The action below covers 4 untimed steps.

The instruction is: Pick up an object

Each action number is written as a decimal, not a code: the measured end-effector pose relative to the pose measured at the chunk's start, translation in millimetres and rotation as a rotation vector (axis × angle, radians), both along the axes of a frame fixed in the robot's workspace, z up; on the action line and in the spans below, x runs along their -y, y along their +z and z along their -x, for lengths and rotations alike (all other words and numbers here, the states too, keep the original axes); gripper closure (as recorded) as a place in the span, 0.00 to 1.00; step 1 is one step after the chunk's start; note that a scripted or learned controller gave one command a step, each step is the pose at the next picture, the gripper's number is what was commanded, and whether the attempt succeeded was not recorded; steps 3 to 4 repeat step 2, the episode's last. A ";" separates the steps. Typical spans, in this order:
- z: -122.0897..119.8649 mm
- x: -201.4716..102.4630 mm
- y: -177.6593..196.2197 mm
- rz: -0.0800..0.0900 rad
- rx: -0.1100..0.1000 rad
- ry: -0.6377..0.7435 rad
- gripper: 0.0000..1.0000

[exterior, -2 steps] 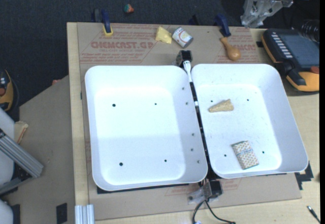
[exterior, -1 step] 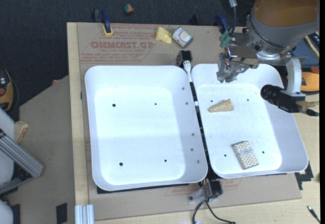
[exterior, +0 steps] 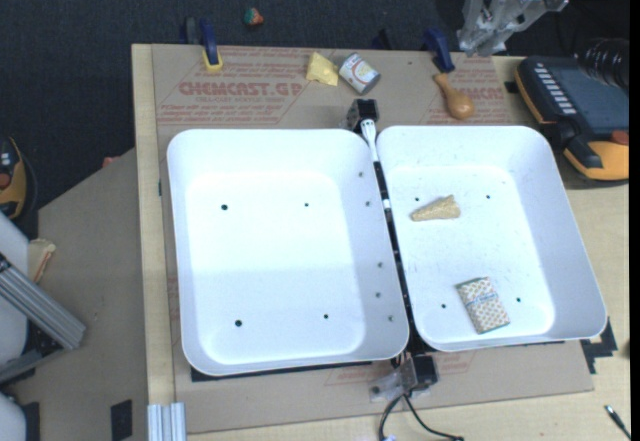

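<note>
Camera view looks down on two white bins side by side on a brown board. On the right bin, a tan wedge lies near the middle, a bit toward 10 o'clock. A small patterned packet lies lower down, toward 6 o'clock, close to the front wall. The two things are well apart, with bare white floor between them and around them. The left bin shows a plain white floor with small dark dots. The two bins touch along a dark strip in the middle. Behind the bins, at 12 o'clock on the board, sit a yellow chunk and a small box just beside it. A wooden pear shape lies behind the right bin. The gripper hangs up high at 1 o'clock, past the back edge of the right bin, well away from both things inside. I cannot tell how its claw is set, and nothing sits between its tips.
</note>
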<state>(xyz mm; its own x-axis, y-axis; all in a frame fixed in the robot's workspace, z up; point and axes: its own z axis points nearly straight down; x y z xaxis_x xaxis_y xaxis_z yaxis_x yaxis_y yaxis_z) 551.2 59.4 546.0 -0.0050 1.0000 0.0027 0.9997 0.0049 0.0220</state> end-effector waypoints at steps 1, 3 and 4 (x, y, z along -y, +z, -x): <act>32.3 -73.1 -148.5 0.004 -0.037 0.003 1.00; 55.3 -11.7 -123.2 0.003 -0.023 -0.011 1.00; 55.3 -11.7 -123.2 0.003 -0.023 -0.011 1.00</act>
